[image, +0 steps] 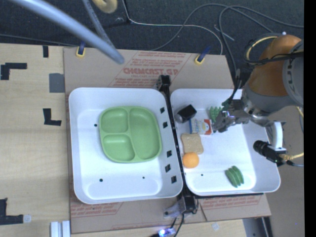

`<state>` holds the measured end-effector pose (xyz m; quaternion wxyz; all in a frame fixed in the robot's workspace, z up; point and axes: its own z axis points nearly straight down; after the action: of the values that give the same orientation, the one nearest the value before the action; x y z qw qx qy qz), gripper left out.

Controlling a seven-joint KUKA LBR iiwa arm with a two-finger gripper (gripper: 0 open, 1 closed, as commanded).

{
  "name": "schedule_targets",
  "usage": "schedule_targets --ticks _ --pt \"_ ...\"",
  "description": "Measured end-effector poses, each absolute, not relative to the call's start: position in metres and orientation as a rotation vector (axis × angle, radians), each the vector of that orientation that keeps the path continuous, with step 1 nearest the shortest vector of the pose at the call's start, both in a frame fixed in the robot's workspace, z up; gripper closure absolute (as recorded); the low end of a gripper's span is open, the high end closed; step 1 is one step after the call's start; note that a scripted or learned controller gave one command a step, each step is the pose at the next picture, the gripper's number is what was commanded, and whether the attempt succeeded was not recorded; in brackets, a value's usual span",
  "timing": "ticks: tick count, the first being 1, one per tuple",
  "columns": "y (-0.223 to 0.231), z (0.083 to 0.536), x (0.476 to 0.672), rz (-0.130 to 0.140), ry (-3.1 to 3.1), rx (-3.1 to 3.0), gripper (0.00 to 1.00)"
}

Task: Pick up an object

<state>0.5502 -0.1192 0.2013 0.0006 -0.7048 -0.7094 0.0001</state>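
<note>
Camera view: your claw hangs low in the right bin, just beside a small carton; finger spread cannot be told. Orange ball touches the tan sponge. Green divided plate sits in the left bin.

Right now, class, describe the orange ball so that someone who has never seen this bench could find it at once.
Start at the right-hand white bin, the one the gripper reaches into. Along its left wall, near the black divider, a tan sponge-like block lies; the orange ball sits just below it, touching or nearly so. It is the only round, bright orange thing there; the green piece lies apart to its right.
</note>
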Motion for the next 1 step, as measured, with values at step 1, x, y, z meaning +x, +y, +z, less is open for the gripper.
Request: schedule_targets --ticks 1 --pt "-0.0696 0.2099 0.5530 -0.002 -2.228 -2.213 1.00"
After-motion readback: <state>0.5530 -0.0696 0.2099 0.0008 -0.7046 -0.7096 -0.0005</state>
